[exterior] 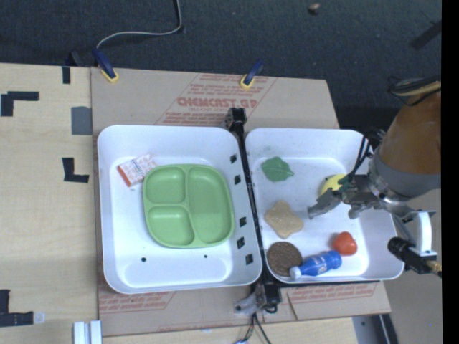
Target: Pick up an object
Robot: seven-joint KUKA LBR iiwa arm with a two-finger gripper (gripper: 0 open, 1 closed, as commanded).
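At the bottom of the frame, nearest the camera, the right bin (373, 267) holds a blue and white bottle (316, 264) lying on its side along the front wall; no label text on it can be read. Just left of it and touching its neck end sits a round dark brown cookie-like disc (284, 256). A small red and orange toy fruit (345, 243) lies just right of the bottle's upper end.

Above the disc is a tan, lumpy biscuit-shaped piece (285, 218). To its right, in the middle right of the frame, the gripper (336, 201) hangs over the bin floor, its dark fingers spread apart and pinching nothing; one finger (323, 205) points left toward the tan piece. A yellow object (330, 183) lies just above the gripper, partly hidden by it. Farther up, a crumpled green leaf-like piece (276, 169) rests near the bin's rear left corner.

The left bin (115, 264) carries a light green divided plate (189, 205) with three compartments, and at its upper left a small red and white packet (135, 169), its print too small to read.

Both bins stand on a cardboard sheet (208, 102) printed in red with "CHEMCAST GP", upside down as seen here, near the frame's upper centre. Two yellow and blue clamps (107, 70) grip its far edge.
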